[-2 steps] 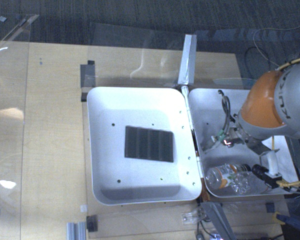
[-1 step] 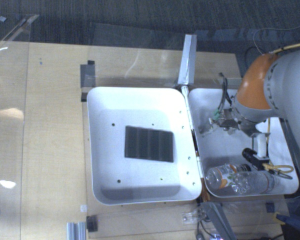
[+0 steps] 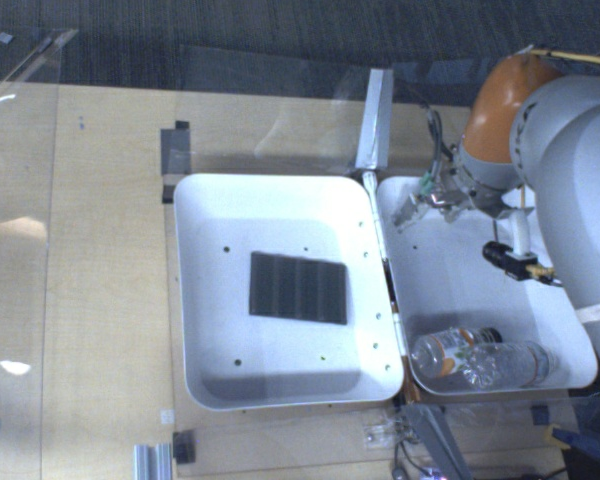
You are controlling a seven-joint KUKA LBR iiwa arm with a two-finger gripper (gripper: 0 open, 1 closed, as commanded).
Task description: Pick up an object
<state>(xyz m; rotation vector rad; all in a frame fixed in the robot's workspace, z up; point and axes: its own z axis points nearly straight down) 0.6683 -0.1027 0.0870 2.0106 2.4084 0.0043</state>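
1. Target: clear plastic bottle [image 3: 480,356], dark cap, crumpled body. It lies on its side in the right bin [image 3: 540,308], against the near wall, close to the near-left corner.
2. Long axis: runs roughly left to right along the near wall, cap end toward the middle of the bin's floor.
3. Left bin [image 3: 195,268]: holds one flat dark ribbed pad [image 3: 298,288] near its centre, well apart from the bottle, with the two bins' adjoining walls between them.
4. Tool [image 3: 430,200]: sits over the far-left corner of the right bin, low near the rim. Its opening cannot be told; the tip is small and cluttered with cabling. Nothing is visibly held.
5. Key relation: bottle lies toward the near edge from the tool, across the bin's floor and slightly right.
6. Judgement: the approach needs a travel toward the near wall, with the closing direction set across the bottle's short width. The nearby wall may crowd one side of the grasp.
7. Bench [image 3: 90,268]: pale wood surface around the bins.
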